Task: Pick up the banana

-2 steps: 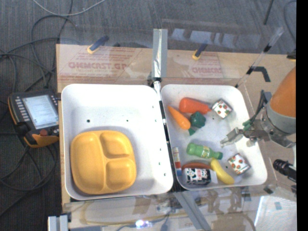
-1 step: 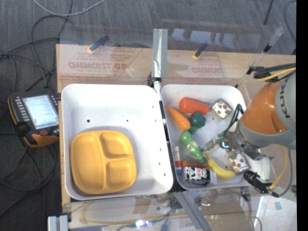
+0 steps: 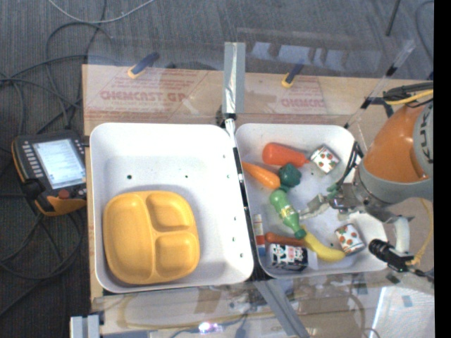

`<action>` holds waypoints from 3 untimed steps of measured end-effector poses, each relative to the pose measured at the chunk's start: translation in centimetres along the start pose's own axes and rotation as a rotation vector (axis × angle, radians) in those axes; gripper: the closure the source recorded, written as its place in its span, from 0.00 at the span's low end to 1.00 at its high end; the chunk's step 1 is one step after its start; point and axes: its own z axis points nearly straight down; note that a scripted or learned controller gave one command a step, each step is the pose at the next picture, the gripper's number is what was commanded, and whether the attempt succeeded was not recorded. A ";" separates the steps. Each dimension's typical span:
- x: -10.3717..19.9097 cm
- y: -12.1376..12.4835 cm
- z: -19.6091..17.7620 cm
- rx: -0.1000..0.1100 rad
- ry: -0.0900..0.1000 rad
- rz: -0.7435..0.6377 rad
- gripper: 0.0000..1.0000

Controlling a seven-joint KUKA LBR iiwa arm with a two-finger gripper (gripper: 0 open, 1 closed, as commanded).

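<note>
**Arm low over right bin, banana lying free at near edge**

Grey arm with orange band [image 3: 397, 150] enters from the right, wrist bent down and reaching leftward over the right-hand shallow white bin [image 3: 296, 129]. Two-finger gripper [image 3: 320, 204] sits just above the bin's middle, its metal fingers [image 3: 313, 206] pointing left toward the green pieces. Fingers look slightly spread, nothing between them; tips are small and partly blurred, so the gap is hard to read closely.

Small yellow plastic banana [image 3: 325, 248] lies on the bin floor near the front edge, right of centre. Long axis runs from upper left to lower right, gently curved, with the left tip up near the green bottle's base and the right end just beside a die. It lies apart from the gripper, below and a little right of the fingertips.

Neighbours in the same bin:
- green plastic bottle-shaped toy [image 3: 285, 211], tilted, just left of the fingertips
- dark green leafy toy vegetable [image 3: 289, 174] above it
- two orange toy carrots, one higher [image 3: 284, 153], one lower left [image 3: 261, 175]
- white die with red dots near the back right [image 3: 324, 159]; a second like it [image 3: 349, 237] just right of the banana
- black-and-white small box [image 3: 287, 256] at the front, touching the banana's left end or nearly so; a red strip [image 3: 280, 239] just above it

Left-hand white bin [image 3: 162, 136] holds a yellow sectioned plastic tray [image 3: 150, 236], front left.
</note>
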 end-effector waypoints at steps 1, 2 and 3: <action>2.1 -1.8 3.3 -0.015 -0.011 -0.070 0.00; 2.2 -1.6 2.3 -0.018 -0.008 -0.073 1.00; 4.3 2.6 3.1 -0.013 -0.008 -0.204 1.00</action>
